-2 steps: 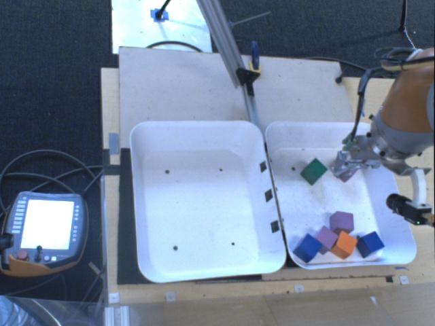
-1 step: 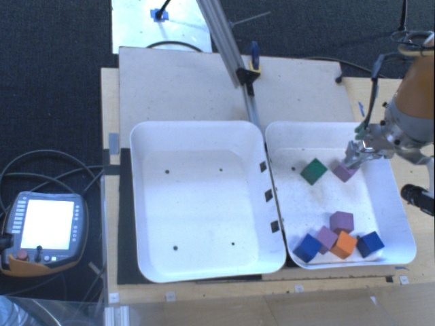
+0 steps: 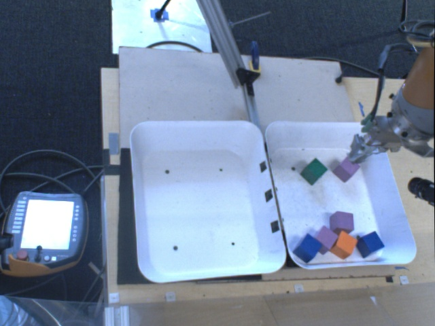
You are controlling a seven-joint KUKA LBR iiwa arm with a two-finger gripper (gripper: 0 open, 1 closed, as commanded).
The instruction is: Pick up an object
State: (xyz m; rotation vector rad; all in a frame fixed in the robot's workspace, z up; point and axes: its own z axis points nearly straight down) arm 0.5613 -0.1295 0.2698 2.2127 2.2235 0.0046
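Claw (image 3: 359, 148) over purple cube (image 3: 346, 170), right bin (image 3: 391, 182).
I see the cube sitting corner-on, no long axis; can't tell claw opening or grip.

A handheld control pendant with a bright white screen and orange-grey casing (image 3: 42, 233) lies at the lower left of the frame, ringed by loops of black cable (image 3: 61, 161) on dark carpet (image 3: 54, 60). A slanted silver aluminium pole (image 3: 221, 32) runs from the top centre down toward the middle, ending at a black clamp with a yellow-and-blue handle (image 3: 250, 70). Beneath it lies a pale beige board (image 3: 183, 80) covering the upper part of the light wooden bench (image 3: 272, 301). A shiny metal floor plate (image 3: 146, 9) sits at the upper left, bearing a small blue fitting (image 3: 158, 14).
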